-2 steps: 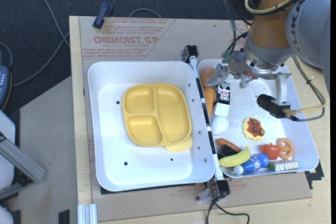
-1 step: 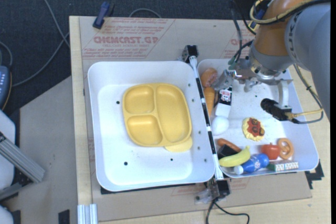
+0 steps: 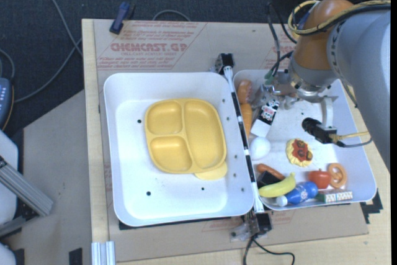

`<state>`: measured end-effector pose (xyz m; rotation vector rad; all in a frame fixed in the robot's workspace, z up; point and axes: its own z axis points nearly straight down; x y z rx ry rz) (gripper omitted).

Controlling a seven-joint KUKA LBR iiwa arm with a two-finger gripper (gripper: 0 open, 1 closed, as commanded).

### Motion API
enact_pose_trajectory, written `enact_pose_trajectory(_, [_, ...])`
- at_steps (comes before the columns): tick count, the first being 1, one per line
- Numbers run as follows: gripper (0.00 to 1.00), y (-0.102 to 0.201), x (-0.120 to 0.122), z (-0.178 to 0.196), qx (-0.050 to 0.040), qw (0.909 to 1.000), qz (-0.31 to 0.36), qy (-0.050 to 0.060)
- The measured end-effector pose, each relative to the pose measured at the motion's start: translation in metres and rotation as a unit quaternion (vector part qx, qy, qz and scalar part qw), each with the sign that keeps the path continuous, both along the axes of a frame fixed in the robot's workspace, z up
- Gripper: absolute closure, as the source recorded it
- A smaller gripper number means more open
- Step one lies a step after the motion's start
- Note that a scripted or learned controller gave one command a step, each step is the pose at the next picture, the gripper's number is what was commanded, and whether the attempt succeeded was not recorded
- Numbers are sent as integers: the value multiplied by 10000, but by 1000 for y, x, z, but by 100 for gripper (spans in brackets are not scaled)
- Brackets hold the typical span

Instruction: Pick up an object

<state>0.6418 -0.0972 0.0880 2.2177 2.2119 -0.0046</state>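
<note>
My gripper [image 3: 271, 98] is low over the far left part of the right bin [image 3: 363, 161], reaching in from the right under the grey and orange wrist. Right below it is a small white box with black and red marks [image 3: 268, 112], and a white block [image 3: 260, 129] lies just in front of that. An orange carrot-like piece [image 3: 245, 107] lies along the bin's left wall beside the gripper. Whether the small box is held is unclear.
Nearer in the right bin lie a white ball [image 3: 259, 147], a pizza slice [image 3: 300, 152], a pretzel [image 3: 337, 174], a tomato [image 3: 319, 178], a banana [image 3: 277, 187] and a blue bottle [image 3: 299, 193]. The left bin [image 3: 124, 133] holds a yellow divided plate [image 3: 185, 135].
</note>
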Motion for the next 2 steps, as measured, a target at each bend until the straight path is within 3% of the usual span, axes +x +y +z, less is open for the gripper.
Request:
enact_pose_trajectory(1, [100,4,1,10,29,10000,12,-15])
enact_pose_trajectory(2, [100,79,-45,97,49,10000,22,16])
